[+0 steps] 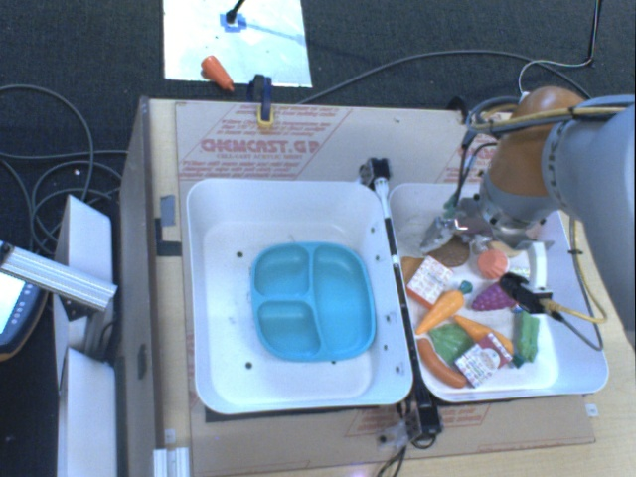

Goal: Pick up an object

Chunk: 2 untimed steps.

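A bench seen from above at a slant carries two shallow white bins side by side. The left bin (214, 296) holds a light blue divided plate (312, 300) with three compartments, lying flat near the bin's middle. The right bin (586, 366), just beside the left one and touching it along a shared edge, is crowded with toy food.

In the right bin, taking the orange carrot (440, 311) near its middle as the landmark: a white packet with red squares (430, 279) lies just above and left of the carrot; a purple piece (494, 297) lies to its right; a round orange-red ball (492, 262) sits above and right of it; a green leafy piece (450, 341) lies just below it; a red sausage shape (440, 365) lies below that, near the bin's front wall.

The grey arm with its orange band (527, 157) reaches in from the right. Its gripper (449, 230) hangs low over the far part of the right bin, above the carrot. Whether the gripper is spread or closed cannot be told from this angle, and nothing can be seen held in it.
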Tool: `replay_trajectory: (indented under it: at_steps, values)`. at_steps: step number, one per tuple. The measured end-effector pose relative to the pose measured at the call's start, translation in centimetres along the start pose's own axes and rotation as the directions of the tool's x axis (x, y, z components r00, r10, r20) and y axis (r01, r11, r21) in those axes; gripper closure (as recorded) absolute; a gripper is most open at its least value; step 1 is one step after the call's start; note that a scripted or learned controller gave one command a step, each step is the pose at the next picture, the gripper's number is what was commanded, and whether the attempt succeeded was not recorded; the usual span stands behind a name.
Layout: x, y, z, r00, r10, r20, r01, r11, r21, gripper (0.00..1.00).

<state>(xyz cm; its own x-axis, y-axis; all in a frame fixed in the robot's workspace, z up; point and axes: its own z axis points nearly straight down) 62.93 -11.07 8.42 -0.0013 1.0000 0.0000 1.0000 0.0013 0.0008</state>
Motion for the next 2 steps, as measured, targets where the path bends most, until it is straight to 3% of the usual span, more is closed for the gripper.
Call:
replay_trajectory:
  at_steps: [1, 2]
  values:
    - [-2.1, 3.5, -0.9, 1.0, -0.002, 0.001, 0.002, 1.0, -0.003, 0.0]
    - [2.0, 1.9, -0.1, 1.0, -0.004, 0.0, 0.004, 1.0, -0.001, 0.0]
